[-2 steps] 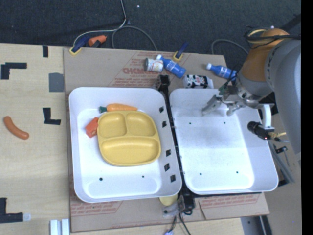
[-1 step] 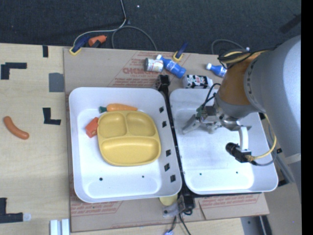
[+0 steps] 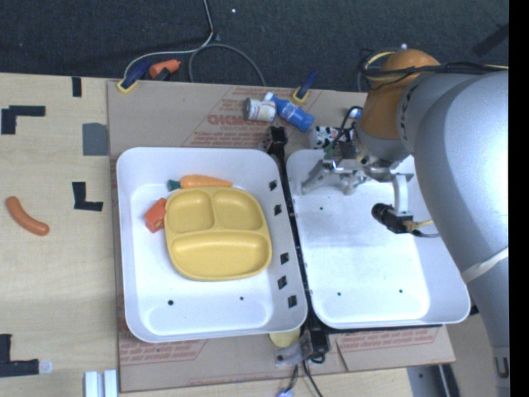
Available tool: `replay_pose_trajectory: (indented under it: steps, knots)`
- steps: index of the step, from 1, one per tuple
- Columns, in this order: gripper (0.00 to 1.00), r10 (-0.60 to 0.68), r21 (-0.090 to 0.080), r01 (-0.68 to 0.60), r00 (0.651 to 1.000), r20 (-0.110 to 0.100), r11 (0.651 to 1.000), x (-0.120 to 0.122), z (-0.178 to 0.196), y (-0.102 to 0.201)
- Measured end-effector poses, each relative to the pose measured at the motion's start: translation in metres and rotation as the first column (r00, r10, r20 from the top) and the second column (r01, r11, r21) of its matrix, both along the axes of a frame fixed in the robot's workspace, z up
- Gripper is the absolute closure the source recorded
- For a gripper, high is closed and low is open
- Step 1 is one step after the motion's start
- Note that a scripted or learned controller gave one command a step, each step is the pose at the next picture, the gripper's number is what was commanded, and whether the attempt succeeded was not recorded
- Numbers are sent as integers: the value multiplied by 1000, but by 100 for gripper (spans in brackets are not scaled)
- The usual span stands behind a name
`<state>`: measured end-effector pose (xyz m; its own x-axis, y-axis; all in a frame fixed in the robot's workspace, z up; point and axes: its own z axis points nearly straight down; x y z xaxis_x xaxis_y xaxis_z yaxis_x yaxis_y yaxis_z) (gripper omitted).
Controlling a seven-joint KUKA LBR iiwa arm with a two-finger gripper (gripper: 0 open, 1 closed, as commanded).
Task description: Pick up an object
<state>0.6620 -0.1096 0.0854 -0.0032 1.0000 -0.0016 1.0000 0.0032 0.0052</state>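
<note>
A sausage-shaped orange thing (image 3: 26, 216) lies alone on the table (image 3: 50, 304), well left of the bins; beyond their far edge a white and blue bottle (image 3: 279, 110) lies tipped on the cardboard sheet (image 3: 207, 114); an orange-handled clamp (image 3: 150, 71) grips its corner.

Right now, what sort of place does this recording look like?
Probably a robot grasping test bench in a lab: two white bins clamped side by side on cardboard, a toy yellow divided plate with a toy carrot, and black alignment marks on the wooden bench.
</note>
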Motion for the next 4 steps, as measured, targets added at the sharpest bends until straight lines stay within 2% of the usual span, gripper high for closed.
replay_pose_trajectory:
  steps: [1,2,3,4]
  knots:
    - [0,-2,-2,2,1000,-3,1000,-10,0,12]
    - [0,-1,1,1,1000,-3,1000,7,0,0]
    - [100,0,-3,0,1000,-1,1000,7,11,0]
    - [0,0,-3,0,1000,-3,1000,7,10,0]
